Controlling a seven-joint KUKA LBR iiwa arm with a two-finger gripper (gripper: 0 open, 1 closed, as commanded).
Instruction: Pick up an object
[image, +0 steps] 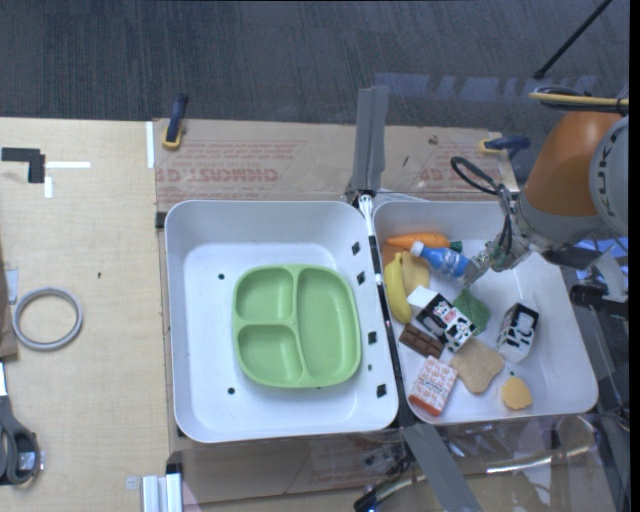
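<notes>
Gripper low in the right bin, hovering among small toy foods by the blue bottle.

Nearest the camera lie a round yellow piece (516, 394), a toast slice (478, 368) and a red-and-white packet (433, 386); these are flat, light and stiff, hard to pinch except across their edges. Farther in, the banana (397, 287) and the carrot (417, 241) look smooth and rounded, best gripped across the middle. The blue bottle (441, 260) lies on its side, probably light, hard plastic and slippery; take it across the body. The gripper (478, 270) sits just right of it, near but apparently not around it; whether its jaws are spread or pressed together I cannot tell. The left bin (190, 300) holds a green tray (298, 325).
</notes>
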